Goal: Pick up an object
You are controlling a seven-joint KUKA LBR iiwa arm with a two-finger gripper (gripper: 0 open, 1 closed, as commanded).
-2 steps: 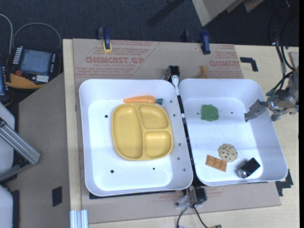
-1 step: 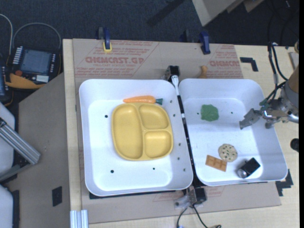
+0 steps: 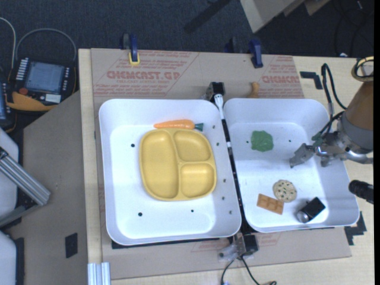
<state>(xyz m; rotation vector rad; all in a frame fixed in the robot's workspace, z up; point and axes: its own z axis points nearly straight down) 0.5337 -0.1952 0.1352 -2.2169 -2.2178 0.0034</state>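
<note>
In the right bin [image 3: 285, 114] lie a green leafy piece [image 3: 261, 141], a round chocolate-chip cookie [image 3: 284, 190], a brown cracker [image 3: 270, 203] and a small black block [image 3: 311, 209]. My gripper [image 3: 313, 156] hangs over the right side of this bin, right of the green piece and above the cookie. Its fingers [image 3: 300, 155] are spread open, and nothing is between them. The arm's orange band [image 3: 363, 108] rises at the right edge.
The left bin [image 3: 119, 159] holds a yellow divided plate [image 3: 177, 162] and an orange carrot [image 3: 175, 124] just behind it. A black connector [image 3: 217, 91] sits at the back between the bins. Blue clamps [image 3: 133, 46] hold the board's far edge.
</note>
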